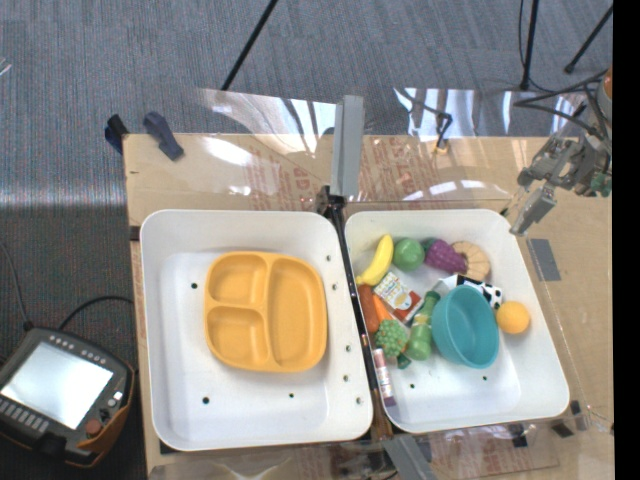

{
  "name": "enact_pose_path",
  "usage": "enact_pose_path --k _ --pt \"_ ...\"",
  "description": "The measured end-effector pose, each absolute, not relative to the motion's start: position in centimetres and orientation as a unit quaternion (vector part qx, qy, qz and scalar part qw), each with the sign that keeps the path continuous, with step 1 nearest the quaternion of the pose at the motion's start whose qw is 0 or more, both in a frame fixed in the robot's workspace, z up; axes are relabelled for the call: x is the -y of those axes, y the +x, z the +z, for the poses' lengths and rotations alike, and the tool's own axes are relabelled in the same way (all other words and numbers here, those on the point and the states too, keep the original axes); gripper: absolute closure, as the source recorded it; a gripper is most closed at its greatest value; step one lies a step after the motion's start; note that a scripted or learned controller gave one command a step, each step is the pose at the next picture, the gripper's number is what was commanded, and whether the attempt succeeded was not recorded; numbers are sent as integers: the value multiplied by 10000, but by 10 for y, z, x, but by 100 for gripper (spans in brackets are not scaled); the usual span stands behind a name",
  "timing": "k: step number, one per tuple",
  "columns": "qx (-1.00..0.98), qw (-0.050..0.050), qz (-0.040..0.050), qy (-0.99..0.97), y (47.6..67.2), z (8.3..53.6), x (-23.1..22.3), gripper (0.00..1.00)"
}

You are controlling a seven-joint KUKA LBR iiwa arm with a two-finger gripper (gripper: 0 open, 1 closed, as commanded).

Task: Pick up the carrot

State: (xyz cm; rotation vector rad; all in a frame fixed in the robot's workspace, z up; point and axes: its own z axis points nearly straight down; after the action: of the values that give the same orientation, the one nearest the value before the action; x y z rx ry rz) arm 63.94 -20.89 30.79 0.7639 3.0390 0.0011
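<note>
Red printing can be seen on the clear tape or film (300, 173) stretched over the brown bench (200, 168) above the bins, but the letters are too faint and reversed to be read. A small packet (397, 294) with a white and red label lies in the right bin (545, 368); its print is too small to be made out. The carrot (370, 310) is found in the right bin, against the left wall, about midway down; it is seen as a short orange stub, partly covered by the packet and by a green broccoli piece (392, 336) just below it. A yellow banana (378, 260) lies just above the carrot, with a green round fruit (408, 254), a purple bunch of grapes (446, 257) and a tan cookie (473, 259) in a row toward the right. A teal bowl (467, 326) sits lower in the bin, with an orange ball (513, 317) just beside it on the right and a green bottle (423, 330) touching it on the left. A purple marker (384, 376) lies along the left wall below the broccoli. In the left bin (170, 368) a yellow divided plate (267, 311) is set near the middle. The gripper (533, 208) is placed at the upper right of the frame, outside the right bin and well apart from the carrot; nothing is seen in it, and whether it is open or closed cannot be told. A tablet (60, 393) rests at the lower left of the frame.
</note>
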Motion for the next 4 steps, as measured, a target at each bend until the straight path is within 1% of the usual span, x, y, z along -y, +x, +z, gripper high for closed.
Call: enact_pose_path --k 1,2,3,4 --pt "-9467 92 3 3218 617 454 214 0" --pt "-9872 0 8 1593 635 402 187 0" --pt "-9897 31 0 1429 639 435 210 0" --pt "-9994 36 -2 342 640 490 207 0"
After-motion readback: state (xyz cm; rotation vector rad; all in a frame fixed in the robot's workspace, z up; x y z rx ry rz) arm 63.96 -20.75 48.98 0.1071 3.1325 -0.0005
